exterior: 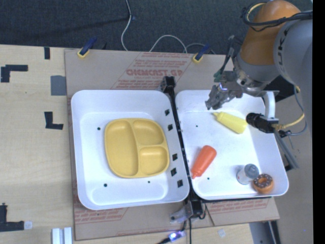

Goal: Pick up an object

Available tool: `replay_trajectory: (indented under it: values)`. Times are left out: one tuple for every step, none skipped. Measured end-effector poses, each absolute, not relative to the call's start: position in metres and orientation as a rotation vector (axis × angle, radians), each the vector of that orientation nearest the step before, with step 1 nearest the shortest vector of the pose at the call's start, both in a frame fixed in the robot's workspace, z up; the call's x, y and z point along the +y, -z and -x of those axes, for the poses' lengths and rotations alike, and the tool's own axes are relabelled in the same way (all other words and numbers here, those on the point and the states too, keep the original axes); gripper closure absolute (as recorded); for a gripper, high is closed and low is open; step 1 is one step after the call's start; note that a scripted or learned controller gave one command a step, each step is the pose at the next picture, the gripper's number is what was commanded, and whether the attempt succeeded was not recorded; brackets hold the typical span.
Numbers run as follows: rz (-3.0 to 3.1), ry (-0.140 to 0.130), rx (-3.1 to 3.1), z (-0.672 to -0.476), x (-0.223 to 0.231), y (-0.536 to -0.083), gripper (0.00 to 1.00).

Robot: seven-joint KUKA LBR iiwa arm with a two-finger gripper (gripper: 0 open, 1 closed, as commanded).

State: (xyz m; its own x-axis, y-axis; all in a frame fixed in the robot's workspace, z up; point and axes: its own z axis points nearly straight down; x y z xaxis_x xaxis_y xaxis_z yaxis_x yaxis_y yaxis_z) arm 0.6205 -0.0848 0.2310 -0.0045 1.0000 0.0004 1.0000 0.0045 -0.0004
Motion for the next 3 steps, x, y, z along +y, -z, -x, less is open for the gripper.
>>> replay_trajectory:
  values:
    - [2.215,0.0,-2.227,-0.616,-0.033,-0.233,1.0]
    - [2.214,-0.003,-2.225,-0.622,0.018,-0.22,1.0]
    - [2.213,0.0,-2.227,-0.624,0.07,-0.229,1.0]
